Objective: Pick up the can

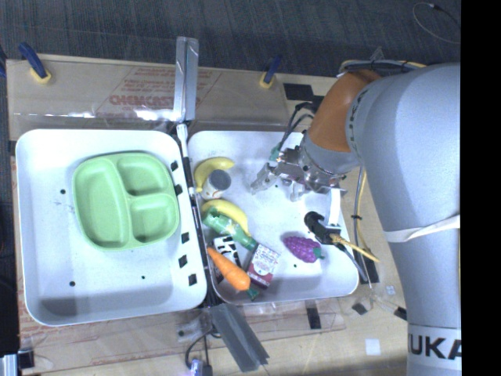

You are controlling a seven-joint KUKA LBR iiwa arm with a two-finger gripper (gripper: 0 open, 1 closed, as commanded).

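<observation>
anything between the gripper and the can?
No. In the camera view the gripper hangs right of the can, with bare white floor of the right bin between them.

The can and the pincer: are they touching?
Apart. The camera view shows bare white bin floor between the can, beside the yellow banana, and the pincer hovering to its right.

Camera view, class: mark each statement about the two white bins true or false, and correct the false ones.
1. The pale green divided plastic plate lies in the left white bin. True.
2. The small grey metal can sits on the plate. False: it is in the right white bin, beside a yellow banana.
3. The purple toy grapes lie in the right bin. True.
4. The gripper holds the can. False: it is apart from the can.
</observation>
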